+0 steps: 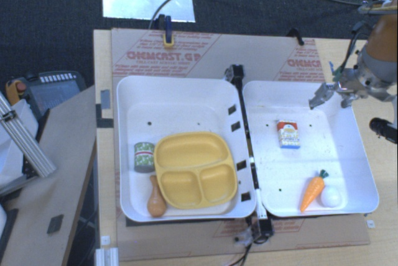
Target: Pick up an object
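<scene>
Hovering above the far right corner of the right bin [360, 153], gripper [333, 97] with fingers spread apart, nothing between them. Nearest candidate: small red-and-white carton [288, 134], lying flat near the bin's middle, well apart from anything else. Best approached straight down, jaws straddling its narrow sides. Toy carrot [311, 194] and white ball [331, 197] touching at the near right corner, harder to separate. In the left bin [124, 103]: yellow divided tray [196, 168], green can [143, 156] at its left, wooden spoon [155, 199] tucked against the tray's near-left edge. No obstruction over the carton.
</scene>
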`<state>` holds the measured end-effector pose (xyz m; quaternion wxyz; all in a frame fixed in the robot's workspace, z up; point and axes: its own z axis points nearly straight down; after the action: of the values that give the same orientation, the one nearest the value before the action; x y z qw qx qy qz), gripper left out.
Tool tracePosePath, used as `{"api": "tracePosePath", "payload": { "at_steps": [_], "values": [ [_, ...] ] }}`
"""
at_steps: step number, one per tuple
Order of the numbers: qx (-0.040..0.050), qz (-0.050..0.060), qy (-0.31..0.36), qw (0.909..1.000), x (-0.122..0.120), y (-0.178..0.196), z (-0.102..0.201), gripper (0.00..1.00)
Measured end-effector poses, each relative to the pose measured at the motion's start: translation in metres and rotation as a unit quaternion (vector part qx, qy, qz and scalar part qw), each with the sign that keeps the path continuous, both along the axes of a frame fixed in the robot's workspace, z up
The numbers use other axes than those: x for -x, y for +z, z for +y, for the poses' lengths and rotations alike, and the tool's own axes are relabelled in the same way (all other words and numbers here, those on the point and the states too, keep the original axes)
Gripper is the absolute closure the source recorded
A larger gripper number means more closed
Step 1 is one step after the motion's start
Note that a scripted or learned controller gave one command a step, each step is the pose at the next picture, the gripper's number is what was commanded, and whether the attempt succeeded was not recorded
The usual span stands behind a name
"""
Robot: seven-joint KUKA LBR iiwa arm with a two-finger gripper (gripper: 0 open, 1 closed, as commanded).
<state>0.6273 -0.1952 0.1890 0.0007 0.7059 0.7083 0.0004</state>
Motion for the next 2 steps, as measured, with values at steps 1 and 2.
{"api": "tracePosePath", "payload": {
  "at_steps": [1,2],
  "values": [
    [-0.0002,0.001,0.001,1.0000,-0.009,-0.051,0.006,0.00],
    [0.0001,-0.003,0.001,1.0000,-0.011,-0.099,0.006,0.00]
  ]
}}
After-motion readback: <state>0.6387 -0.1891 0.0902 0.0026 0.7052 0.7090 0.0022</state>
